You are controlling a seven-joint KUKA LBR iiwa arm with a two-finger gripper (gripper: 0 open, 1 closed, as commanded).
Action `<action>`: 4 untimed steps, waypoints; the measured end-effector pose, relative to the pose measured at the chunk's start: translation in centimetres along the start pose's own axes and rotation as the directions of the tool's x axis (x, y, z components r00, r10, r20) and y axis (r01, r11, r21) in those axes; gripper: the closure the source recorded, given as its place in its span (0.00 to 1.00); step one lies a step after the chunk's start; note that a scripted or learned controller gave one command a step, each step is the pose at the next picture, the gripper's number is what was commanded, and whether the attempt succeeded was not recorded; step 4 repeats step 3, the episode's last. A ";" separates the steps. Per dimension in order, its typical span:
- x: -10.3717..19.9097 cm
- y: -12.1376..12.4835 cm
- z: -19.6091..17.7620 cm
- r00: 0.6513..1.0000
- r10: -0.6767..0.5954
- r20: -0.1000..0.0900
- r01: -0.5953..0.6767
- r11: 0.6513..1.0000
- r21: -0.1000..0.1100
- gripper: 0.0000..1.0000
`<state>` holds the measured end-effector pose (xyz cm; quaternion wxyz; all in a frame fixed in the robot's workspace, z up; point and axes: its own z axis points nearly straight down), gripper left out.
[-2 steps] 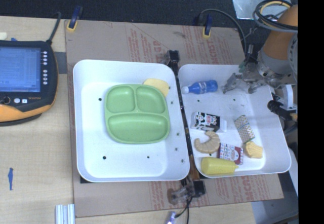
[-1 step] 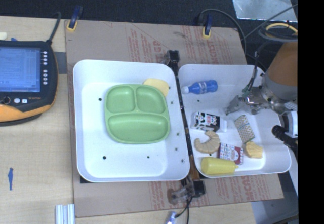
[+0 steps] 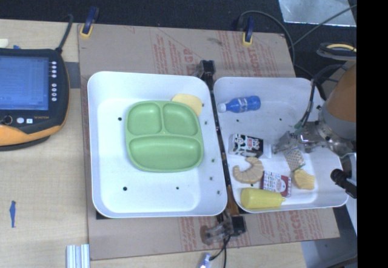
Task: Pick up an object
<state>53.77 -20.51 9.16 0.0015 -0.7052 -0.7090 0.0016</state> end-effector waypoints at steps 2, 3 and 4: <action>5.9 4.7 0.0 1.000 -0.002 0.001 0.002 1.000 -0.001 1.00; 14.0 5.8 -10.1 1.000 0.001 -0.002 -0.001 1.000 -0.003 1.00; 14.0 5.8 -10.1 1.000 0.001 -0.002 -0.001 1.000 -0.003 1.00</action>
